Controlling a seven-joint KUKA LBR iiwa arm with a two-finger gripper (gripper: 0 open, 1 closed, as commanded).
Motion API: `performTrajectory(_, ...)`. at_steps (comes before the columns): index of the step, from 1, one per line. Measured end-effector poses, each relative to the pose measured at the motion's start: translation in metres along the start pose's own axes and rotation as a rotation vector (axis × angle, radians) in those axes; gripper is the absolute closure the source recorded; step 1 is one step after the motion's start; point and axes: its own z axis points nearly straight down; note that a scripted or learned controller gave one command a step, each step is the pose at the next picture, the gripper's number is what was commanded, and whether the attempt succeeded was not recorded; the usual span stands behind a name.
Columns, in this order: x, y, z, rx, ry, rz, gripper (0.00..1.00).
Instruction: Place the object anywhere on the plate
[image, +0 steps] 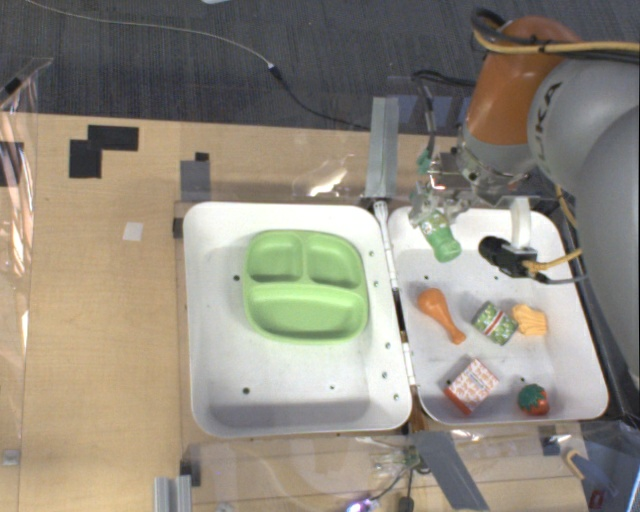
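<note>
The two-finger gripper (437, 212) clamps a small green bottle (441, 241) above the right white bin's (570, 300) far-left corner, lifted clear for carrying to the green sectioned plate (303, 285).

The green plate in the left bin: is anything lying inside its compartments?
Nothing lies in the three compartments of the green plate; all are bare. Whatever is under the plate is covered. The claw and a green bottle-like object are over the right bin.

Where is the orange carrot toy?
The orange carrot toy lies in the right white bin, near its left wall, left of the small green can.
</note>
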Motion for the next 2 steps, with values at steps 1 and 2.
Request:
performTrajectory(1,0.0879,-0.0275,-0.0204,-0.001,0.002,-0.072,1.00)
performTrajectory(2,0.0877,-0.0274,-0.0204,-0.001,0.002,-0.072,0.00)
